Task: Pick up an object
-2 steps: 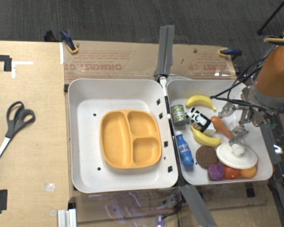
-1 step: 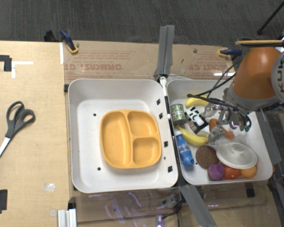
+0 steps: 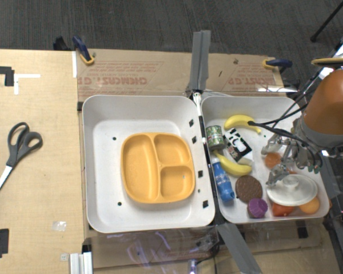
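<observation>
My gripper [image 3: 272, 164] hangs low over the right bin [image 3: 277, 103], near its right side, with the fingers spread open. A small orange object [image 3: 272, 160] lies in the gap between them; whether they touch it I cannot tell. Just below sits a white round lid [image 3: 294, 192]. Further left in that bin lie two bananas [image 3: 240, 121], a green can [image 3: 214, 136], a black box [image 3: 237, 144], a blue bottle [image 3: 222, 180], a brown disc [image 3: 248, 187] and a purple piece [image 3: 257, 208].
The left bin [image 3: 97, 164] holds a yellow divided plate [image 3: 158, 167]. A red fruit [image 3: 282, 210] and an orange fruit [image 3: 310, 205] lie at the right bin's front edge. Scissors [image 3: 14, 150] rest on the bench at the far left. Cables trail from the wrist.
</observation>
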`<state>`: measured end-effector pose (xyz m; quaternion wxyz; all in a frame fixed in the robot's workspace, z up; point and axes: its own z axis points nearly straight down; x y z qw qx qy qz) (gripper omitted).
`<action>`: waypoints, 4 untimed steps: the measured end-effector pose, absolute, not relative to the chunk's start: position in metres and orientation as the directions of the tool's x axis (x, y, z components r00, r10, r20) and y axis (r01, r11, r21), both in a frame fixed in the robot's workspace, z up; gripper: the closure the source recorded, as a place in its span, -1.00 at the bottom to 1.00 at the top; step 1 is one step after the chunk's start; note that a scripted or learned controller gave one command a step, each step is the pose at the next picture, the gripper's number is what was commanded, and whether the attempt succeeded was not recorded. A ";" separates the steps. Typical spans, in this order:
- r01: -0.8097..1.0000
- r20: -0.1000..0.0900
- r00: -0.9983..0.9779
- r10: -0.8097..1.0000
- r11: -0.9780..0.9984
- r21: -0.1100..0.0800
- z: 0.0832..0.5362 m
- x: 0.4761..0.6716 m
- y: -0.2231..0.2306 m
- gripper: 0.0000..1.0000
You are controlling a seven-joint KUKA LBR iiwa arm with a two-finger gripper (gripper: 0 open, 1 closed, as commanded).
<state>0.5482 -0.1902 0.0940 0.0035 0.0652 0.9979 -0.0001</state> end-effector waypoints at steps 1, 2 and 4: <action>0.394 -0.008 -0.919 0.394 0.919 0.001 0.095 0.646 -0.175 -1.00; 0.459 -0.004 -0.889 0.459 0.889 0.001 0.093 0.589 -0.124 -1.00; 0.501 -0.003 -0.866 0.501 0.866 0.000 0.093 0.601 -0.148 -1.00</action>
